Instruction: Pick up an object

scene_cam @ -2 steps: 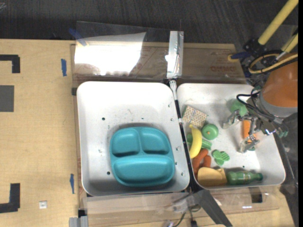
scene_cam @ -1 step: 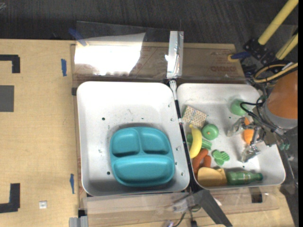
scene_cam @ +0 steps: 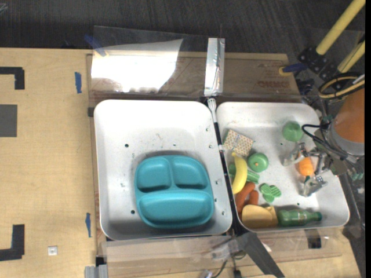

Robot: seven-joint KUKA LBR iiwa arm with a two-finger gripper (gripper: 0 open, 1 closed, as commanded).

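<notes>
The gripper (scene_cam: 307,175) is down in the right bin (scene_cam: 339,210), seemingly at the grasp step, with a small orange piece (scene_cam: 305,167) between its fingers (scene_cam: 315,184); it looks clenched on that. A straight lift comes next. To its left lie green toy pieces (scene_cam: 257,161); below-left, a green bottle (scene_cam: 298,216).

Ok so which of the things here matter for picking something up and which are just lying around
For the job:
hand, over the right bin
small orange piece at the hand
banana
green bottle
green lid

Lying about:
teal divided tray in the left bin
clear plastic sheet behind the bins
</notes>
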